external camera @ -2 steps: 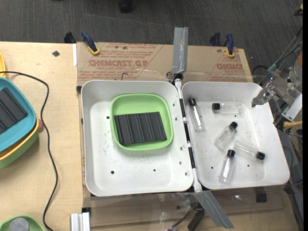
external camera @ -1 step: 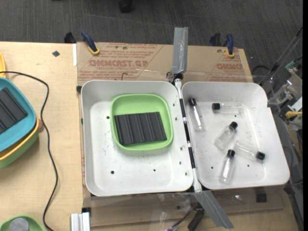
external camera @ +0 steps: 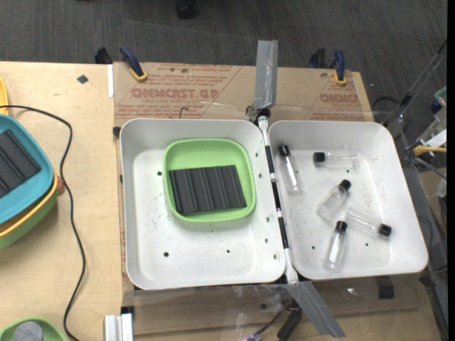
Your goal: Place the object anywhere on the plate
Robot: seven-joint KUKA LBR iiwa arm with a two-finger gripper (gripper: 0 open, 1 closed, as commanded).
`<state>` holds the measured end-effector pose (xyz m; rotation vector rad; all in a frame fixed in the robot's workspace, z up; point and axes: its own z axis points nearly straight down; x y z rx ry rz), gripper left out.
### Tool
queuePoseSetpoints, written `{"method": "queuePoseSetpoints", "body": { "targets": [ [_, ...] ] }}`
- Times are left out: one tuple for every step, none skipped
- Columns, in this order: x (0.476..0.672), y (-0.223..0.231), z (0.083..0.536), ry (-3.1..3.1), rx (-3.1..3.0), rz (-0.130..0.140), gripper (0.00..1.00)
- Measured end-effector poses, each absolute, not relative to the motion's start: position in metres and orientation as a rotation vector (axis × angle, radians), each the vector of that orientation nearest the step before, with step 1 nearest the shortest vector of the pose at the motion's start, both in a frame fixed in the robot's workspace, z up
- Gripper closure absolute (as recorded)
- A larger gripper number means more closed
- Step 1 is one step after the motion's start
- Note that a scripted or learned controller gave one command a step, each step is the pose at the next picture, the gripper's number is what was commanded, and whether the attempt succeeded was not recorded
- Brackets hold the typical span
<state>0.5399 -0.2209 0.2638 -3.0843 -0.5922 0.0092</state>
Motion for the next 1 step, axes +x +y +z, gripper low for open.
{"method": "queuePoseSetpoints", "body": {
  "targets": [
    [0.5338, -0.2221, 0.2578, -0.321, -3.124, 0.009, 0.00]
  ]
}}
